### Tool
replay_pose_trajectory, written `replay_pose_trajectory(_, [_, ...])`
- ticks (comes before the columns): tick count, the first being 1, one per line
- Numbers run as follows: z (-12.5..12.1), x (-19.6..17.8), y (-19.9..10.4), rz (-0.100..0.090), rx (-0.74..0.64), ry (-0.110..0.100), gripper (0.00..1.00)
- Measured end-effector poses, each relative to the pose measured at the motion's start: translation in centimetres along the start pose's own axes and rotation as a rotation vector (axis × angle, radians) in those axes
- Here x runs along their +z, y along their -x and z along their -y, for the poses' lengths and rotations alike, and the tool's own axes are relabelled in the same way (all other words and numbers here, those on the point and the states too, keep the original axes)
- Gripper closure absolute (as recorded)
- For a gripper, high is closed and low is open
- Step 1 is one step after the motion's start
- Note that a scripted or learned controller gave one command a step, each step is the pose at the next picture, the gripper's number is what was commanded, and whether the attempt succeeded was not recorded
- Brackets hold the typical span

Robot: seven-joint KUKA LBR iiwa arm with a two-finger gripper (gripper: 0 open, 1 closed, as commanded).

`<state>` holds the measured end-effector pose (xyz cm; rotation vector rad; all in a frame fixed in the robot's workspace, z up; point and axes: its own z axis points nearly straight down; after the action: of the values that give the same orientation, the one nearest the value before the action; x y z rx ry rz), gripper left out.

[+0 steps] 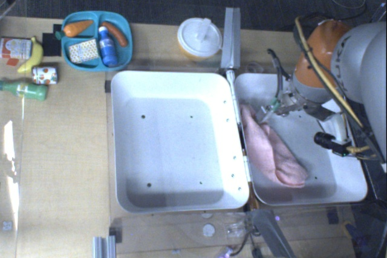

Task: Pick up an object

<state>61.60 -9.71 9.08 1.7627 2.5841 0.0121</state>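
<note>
A pink cloth (272, 151) lies crumpled along the left side of the right bin (338, 187), running from near the bin's top-left toward its middle front. My gripper (268, 112) reaches in from the right, low over the bin and right beside the cloth's upper end. The grey arm with its orange band (323, 45) covers the bin's upper right part. At this size I cannot make out whether the gripper touches the cloth.
The left bin (175, 142) stands beside the right one, with a metal bar (230, 39) above the seam. Behind the bins are a white lidded cup (199, 37) and a teal divided plate (97, 39) of toy food. A banana (31, 56), can (45, 75) and green bottle (24, 89) lie far left.
</note>
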Motion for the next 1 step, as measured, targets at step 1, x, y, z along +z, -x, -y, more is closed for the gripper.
replay_pose_trajectory(1, [4.66,-0.13,-0.88,0.001,-0.137,0.002,0.00])
